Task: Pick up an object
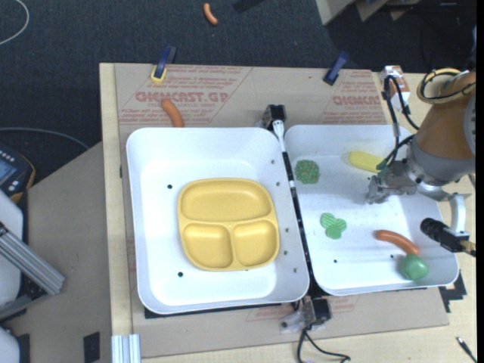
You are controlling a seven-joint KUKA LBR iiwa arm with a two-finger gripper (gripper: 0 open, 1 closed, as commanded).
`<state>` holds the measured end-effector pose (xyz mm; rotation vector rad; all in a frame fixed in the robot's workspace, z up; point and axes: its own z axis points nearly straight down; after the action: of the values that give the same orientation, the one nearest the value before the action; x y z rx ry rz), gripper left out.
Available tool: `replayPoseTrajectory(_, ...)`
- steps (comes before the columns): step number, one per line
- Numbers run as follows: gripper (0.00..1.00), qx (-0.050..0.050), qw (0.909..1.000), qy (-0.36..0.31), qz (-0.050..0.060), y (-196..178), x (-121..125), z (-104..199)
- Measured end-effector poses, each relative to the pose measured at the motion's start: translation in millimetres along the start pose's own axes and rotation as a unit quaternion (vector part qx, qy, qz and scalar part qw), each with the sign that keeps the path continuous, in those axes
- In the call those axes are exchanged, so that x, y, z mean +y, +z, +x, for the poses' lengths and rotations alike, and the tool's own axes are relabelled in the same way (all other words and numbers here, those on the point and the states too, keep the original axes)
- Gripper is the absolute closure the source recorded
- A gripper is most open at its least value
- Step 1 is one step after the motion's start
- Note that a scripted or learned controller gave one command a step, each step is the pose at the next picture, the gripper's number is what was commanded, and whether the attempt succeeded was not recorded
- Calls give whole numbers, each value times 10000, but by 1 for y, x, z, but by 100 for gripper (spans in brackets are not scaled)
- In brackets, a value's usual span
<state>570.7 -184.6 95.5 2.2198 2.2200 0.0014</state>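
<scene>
1 fixed camera above the bench (227,89), slanted downward view, both white bins (144,203) in frame

You can read red print on the brown board (227,89) behind the bins: "GICHCAST G.P" at left; a similar mark at right is too blurred to spell out.

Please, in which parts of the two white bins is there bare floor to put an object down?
Left bin: a bare band all around the yellow tray. Right bin: bare at its near-left corner, below the green piece. Crowded around the claw, banana, sausage and green ball.
</scene>
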Motion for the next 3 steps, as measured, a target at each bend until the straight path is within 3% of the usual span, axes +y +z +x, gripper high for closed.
replayPoseTrajectory(2, 100, -9, 10000, -6, -25, -107, 2, 5)
replayPoseTrajectory(3, 100, -7, 10000, -7, -17, -131, 3, 5)
